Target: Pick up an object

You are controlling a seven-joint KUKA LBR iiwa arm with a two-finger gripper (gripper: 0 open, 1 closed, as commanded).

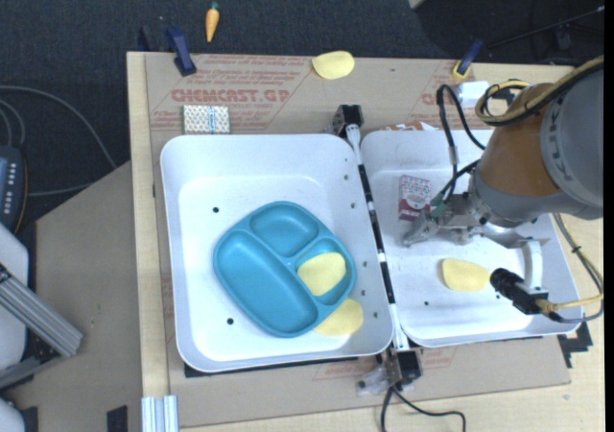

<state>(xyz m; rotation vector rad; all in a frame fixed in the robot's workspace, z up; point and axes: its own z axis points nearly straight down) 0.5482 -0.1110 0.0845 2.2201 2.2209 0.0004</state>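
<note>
Two-finger gripper (414,228) low in right white bin (422,324), beside small patterned packet (415,192) (likely target); finger state indeterminable.

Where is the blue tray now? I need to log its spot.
In the camera view, the blue tray lies in the left bin, toward its front, with one yellow piece in its right compartment and another just outside its front edge.

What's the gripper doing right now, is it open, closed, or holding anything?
Gripper: low in the right bin, beside a small red-and-white packet; whether it is open, closed or holding anything cannot be told.
</note>
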